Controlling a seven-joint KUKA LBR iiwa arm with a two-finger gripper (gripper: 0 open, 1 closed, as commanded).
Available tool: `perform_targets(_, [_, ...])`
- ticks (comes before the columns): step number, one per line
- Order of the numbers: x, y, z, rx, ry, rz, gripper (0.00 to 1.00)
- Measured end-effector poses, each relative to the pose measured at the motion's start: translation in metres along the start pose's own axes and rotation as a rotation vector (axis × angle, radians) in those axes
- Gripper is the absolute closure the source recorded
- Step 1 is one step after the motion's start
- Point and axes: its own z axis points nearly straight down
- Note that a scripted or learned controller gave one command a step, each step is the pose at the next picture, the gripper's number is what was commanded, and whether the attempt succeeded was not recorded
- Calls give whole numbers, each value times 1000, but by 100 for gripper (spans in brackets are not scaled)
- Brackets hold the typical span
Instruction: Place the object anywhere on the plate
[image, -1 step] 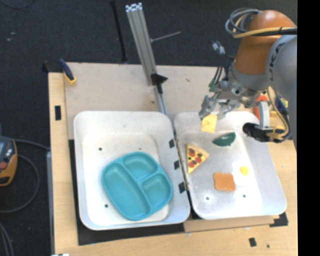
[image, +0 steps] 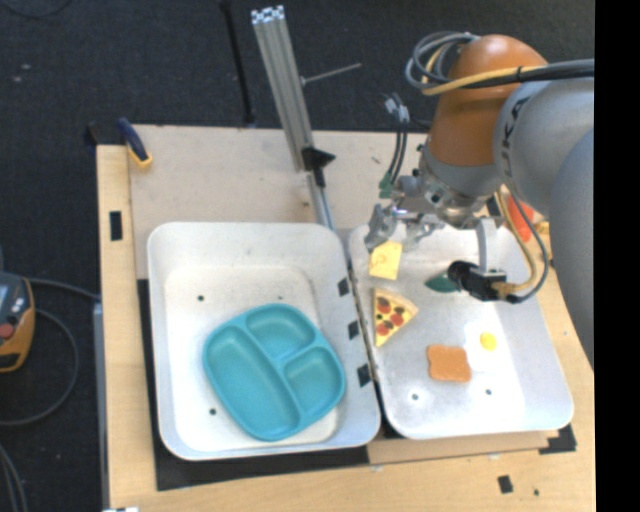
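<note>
Transport step: gripper (image: 388, 243) clamped on yellow cheese wedge (image: 385, 261), lifted over right bin (image: 520, 395) at its left edge. Next: carry left, release over teal divided plate (image: 274, 372) in left bin (image: 190, 255).

A pizza slice (image: 391, 316) lies in the right bin (image: 540, 400) — an orange toast piece (image: 449, 364) at its four o'clock, a small yellow bit (image: 487, 341) toward three.
</note>
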Motion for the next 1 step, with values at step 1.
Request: perform_targets(1, [48,-15,-12,-1,2,-2,100])
